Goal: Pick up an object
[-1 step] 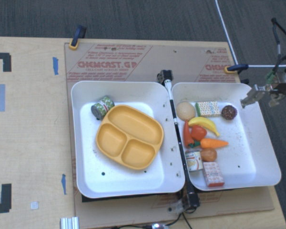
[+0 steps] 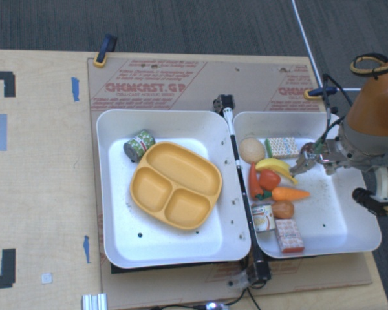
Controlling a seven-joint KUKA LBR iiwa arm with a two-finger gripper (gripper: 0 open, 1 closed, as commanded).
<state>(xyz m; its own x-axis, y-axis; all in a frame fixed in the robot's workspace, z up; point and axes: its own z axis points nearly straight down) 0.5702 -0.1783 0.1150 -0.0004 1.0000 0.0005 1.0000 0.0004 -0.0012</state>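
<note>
- The gripper (image 2: 305,162) is hovering low over the right bin (image 2: 355,241), its fingers looking slightly parted, with nothing between them.
- Just off the tips, the banana (image 2: 275,166) is lying flat, its long axis running roughly across the view and curving down toward the jaws.
- Below it, the carrot (image 2: 291,194) is pointing its narrow tip to the view's right.
- Past the banana, the egg (image 2: 251,150) and a small box (image 2: 282,146) are sitting.
- Further off, the left bin (image 2: 110,192) is carrying a yellow divided plate (image 2: 175,185) and a can (image 2: 139,144).
</note>
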